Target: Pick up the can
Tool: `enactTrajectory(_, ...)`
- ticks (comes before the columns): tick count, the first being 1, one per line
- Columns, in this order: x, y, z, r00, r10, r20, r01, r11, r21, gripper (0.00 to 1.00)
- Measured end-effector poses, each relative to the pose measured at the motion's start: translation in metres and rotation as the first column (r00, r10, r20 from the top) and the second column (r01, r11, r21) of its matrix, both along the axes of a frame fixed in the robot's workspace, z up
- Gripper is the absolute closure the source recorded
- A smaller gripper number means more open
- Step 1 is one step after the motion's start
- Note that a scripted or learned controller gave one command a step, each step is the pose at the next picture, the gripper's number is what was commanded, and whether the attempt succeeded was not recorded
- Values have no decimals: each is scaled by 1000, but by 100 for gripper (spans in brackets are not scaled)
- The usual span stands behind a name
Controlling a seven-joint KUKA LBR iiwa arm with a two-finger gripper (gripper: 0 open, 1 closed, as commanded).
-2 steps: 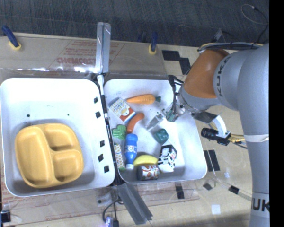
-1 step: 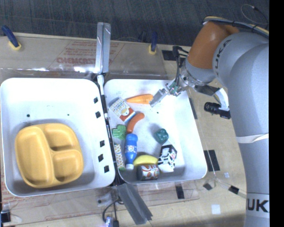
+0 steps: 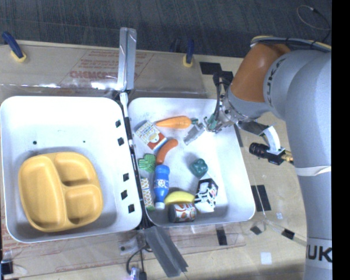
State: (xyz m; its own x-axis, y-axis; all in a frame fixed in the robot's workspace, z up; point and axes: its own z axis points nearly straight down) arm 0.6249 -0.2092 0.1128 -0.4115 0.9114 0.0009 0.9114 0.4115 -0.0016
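The can [image 3: 182, 212] lies on its side against the right bin's near wall.

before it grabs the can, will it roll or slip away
The can lies on its side, so it probably rolls if nudged. The banana and bin wall crowd it, likely limiting travel. Its smooth, stiff-looking side may slip.

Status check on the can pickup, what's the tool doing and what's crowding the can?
Tool low over right bin's far side, near the carrot. Can lying at the near wall, untouched. Banana and black-and-white cow toy press against it, blue bottle close by.
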Motion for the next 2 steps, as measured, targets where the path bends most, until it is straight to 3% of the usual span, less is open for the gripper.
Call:
enactTrajectory(1,-33,0,0,1000,19,1,-19,1000,0,0)
enactTrajectory(2,23,0,-19,999,44,2,-44,999,0,0)
